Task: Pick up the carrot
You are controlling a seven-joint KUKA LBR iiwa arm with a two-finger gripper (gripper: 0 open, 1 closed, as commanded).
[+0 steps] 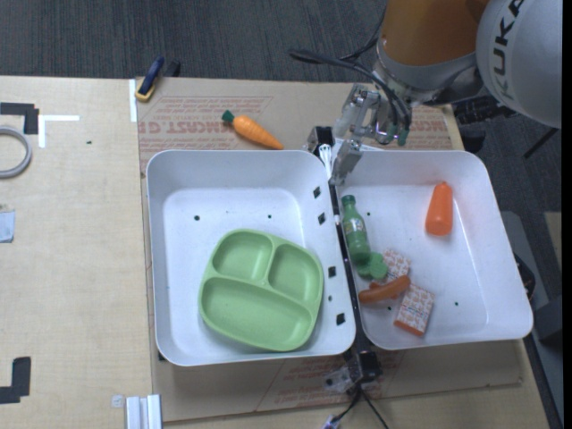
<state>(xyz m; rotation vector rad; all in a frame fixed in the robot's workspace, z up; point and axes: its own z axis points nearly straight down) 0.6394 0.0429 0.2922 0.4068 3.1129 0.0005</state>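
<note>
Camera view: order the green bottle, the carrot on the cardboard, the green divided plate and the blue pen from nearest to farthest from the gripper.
1. Green bottle, right bin, just below the gripper.
2. Carrot, on cardboard behind the left bin.
3. Green divided plate, left bin.
4. Blue pen, far left cardboard corner.

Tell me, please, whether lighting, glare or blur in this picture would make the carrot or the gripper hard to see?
In the camera view the light is even and soft, with only faint shadows inside the white bins; the carrot on the cardboard is sharp and free of glare; the gripper is slightly soft and cluttered against the bin edge, so its fingers are hard to read.
</note>
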